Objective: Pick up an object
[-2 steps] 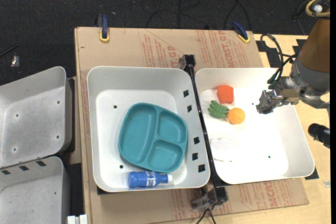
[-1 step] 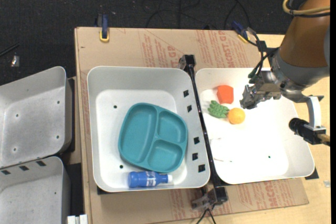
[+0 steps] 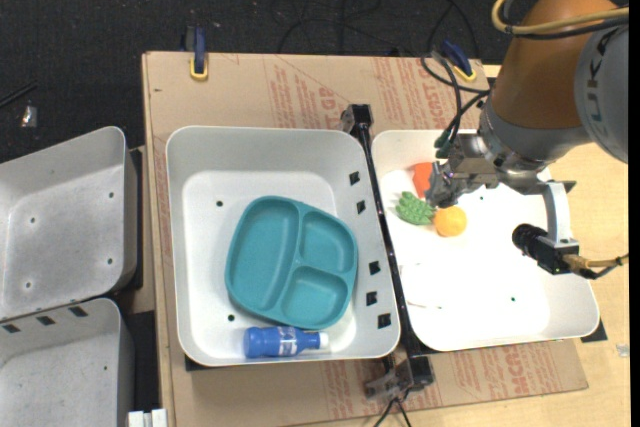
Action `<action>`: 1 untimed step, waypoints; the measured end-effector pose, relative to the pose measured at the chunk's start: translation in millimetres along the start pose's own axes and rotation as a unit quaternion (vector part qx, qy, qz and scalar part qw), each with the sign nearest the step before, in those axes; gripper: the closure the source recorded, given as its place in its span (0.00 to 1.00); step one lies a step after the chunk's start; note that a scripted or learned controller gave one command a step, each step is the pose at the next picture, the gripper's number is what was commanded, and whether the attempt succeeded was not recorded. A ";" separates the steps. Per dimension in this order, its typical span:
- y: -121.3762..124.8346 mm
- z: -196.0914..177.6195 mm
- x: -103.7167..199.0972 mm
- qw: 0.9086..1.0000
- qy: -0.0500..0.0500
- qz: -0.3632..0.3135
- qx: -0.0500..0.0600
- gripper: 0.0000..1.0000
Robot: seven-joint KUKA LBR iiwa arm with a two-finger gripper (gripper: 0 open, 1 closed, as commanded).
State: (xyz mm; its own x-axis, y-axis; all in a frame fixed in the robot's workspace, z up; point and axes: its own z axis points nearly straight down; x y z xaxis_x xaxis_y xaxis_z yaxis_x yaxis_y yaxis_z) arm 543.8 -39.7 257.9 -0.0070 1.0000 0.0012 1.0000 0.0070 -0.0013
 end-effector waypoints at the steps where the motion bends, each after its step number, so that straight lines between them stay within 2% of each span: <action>1: 4.8 2.4 52.9 1.000 0.000 0.000 0.000 1.00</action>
State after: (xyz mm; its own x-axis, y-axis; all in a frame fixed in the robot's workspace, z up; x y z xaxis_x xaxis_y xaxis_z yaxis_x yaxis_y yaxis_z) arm 548.2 13.2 255.6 -0.0075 1.0000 0.0007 1.0000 0.0075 -0.0004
